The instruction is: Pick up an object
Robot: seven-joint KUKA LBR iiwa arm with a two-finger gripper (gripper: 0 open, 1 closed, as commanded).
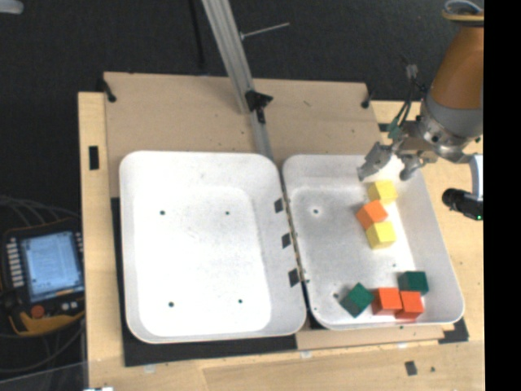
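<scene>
The right bin [326, 243] holds small blocks. Near its far right side a yellow block [383, 191], an orange block [373, 213] and a second yellow block [380, 235] lie in a short column. At the near right corner sit a green block [355, 299], two orange blocks [388, 300] [411, 304] and a dark green block [413, 282]. My gripper [391, 163] hangs over the bin's far right corner, just above the upper yellow block, its fingers spread apart with nothing between them.
The left bin [199, 243] lies beside the right one. A slanted metal pole [232, 51] rises behind the bins. A tablet-like device [45, 267] rests off the bench at the left. The arm's orange band [464, 55] comes in from the upper right.
</scene>
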